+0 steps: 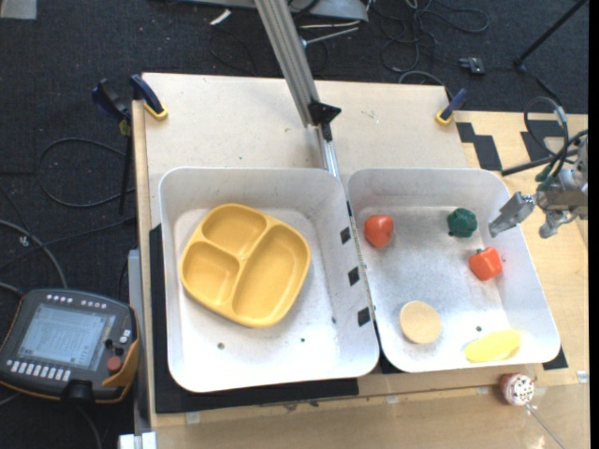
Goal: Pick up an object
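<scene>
In the right bin (538, 293), nearest the camera, a yellow piece (492, 346) and a tan disc (420, 323) are seen; farther back, an orange-red piece (485, 264), a green piece (461, 221) and a red piece (378, 230). The gripper (513, 213) is seen at the far right rim, nothing between its fingers, grip state not discernible. Risk judged: the rim could be clipped on descent.

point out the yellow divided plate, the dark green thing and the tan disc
yellow divided plate (245, 265), camera view, on the ridge between its compartments
dark green thing (461, 222), camera view, on its top
tan disc (420, 323), camera view, centre of its flat face
</scene>
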{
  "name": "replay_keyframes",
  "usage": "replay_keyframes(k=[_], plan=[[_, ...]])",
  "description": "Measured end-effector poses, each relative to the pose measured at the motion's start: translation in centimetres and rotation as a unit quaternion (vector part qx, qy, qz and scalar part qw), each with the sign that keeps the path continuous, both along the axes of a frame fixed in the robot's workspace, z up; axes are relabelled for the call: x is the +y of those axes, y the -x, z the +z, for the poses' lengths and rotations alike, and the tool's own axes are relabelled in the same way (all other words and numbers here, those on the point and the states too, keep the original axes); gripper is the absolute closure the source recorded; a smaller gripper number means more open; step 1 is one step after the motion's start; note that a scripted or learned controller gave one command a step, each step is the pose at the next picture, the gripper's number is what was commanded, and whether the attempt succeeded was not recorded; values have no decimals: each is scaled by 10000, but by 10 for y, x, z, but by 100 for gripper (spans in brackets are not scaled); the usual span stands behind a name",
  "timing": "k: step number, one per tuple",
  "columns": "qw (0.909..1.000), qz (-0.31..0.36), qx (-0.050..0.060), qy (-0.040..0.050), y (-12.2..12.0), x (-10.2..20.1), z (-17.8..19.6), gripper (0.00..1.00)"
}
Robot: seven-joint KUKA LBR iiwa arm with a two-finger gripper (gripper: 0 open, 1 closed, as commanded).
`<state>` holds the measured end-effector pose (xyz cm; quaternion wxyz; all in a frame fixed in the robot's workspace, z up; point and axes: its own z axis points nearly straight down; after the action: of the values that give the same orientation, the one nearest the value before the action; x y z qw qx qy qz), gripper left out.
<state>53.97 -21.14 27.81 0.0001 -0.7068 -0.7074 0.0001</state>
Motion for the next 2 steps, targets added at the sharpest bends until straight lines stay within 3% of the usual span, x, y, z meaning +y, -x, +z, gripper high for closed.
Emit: replay_keyframes(k=[1,2], plan=[[10000,32,-58,15,-67,46,137,0],[10000,24,-18,18,-65,44,142,100]])
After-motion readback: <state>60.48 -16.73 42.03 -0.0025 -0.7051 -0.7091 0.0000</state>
